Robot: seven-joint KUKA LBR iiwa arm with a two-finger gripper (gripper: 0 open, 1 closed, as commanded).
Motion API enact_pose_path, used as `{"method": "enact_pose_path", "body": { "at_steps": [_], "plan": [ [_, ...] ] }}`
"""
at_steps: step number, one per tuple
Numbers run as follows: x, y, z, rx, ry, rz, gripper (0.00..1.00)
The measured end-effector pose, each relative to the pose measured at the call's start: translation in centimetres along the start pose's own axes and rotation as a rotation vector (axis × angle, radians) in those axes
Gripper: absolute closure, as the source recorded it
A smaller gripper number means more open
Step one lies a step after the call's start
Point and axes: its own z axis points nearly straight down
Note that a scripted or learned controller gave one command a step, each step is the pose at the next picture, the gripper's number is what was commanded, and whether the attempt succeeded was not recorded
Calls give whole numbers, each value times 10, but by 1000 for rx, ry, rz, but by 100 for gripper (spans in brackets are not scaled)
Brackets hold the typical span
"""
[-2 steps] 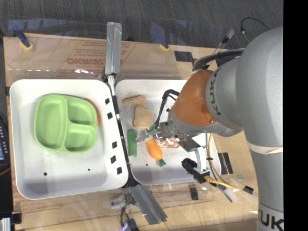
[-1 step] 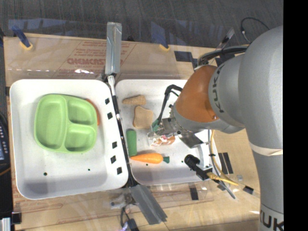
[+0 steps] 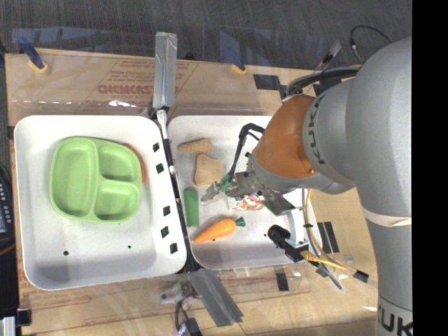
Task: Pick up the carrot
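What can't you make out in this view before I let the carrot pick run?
- Gripper: small and partly under the orange-banded wrist; its finger state is unreadable.
- Right bin: its right side is hidden by the arm.
- Small red-and-white item by the gripper: too small to identify.
- The carrot lies in plain sight.

Two white bins (image 3: pixel 84 268) sit side by side. There is one green divided plate (image 3: pixel 96 179), one carrot (image 3: pixel 215 230), one green cucumber (image 3: pixel 191 207), and two tan bread pieces (image 3: pixel 195 146).
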Motion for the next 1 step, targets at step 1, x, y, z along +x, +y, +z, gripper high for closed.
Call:
{"method": "enact_pose_path", "body": {
  "at_steps": [1],
  "plan": [
    [3,-29,13,0,5,-209,0]
  ]
}}
